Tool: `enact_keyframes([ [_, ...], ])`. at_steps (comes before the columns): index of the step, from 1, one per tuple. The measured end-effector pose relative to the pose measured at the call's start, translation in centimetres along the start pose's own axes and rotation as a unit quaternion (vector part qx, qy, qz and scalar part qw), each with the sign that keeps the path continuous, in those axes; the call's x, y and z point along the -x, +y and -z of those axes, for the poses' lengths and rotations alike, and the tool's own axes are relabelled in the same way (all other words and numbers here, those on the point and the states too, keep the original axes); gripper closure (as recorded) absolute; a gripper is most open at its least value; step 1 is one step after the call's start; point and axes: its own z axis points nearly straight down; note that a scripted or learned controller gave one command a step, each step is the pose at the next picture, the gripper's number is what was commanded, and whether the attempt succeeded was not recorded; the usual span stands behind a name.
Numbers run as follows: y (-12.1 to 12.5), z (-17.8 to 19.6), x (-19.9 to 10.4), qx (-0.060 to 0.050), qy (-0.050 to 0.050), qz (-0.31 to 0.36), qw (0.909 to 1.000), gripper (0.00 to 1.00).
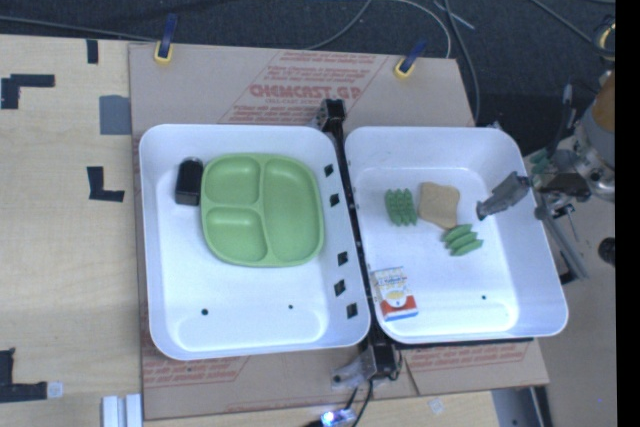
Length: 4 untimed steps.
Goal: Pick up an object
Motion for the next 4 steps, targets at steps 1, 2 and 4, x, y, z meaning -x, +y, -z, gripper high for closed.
enact_keyframes([
  [1, 0.2, 0.5, 0.0, 0.005, -0.001, 0.002, 1.0, 0.0],
  [2, 0.3, -5.2, 0.9, 0.003, -0.001, 0.001, 1.0, 0.0],
  [4, 0.9, -17.1, 2.1, 0.002, -0.001, 0.001, 1.0, 0.0],
])
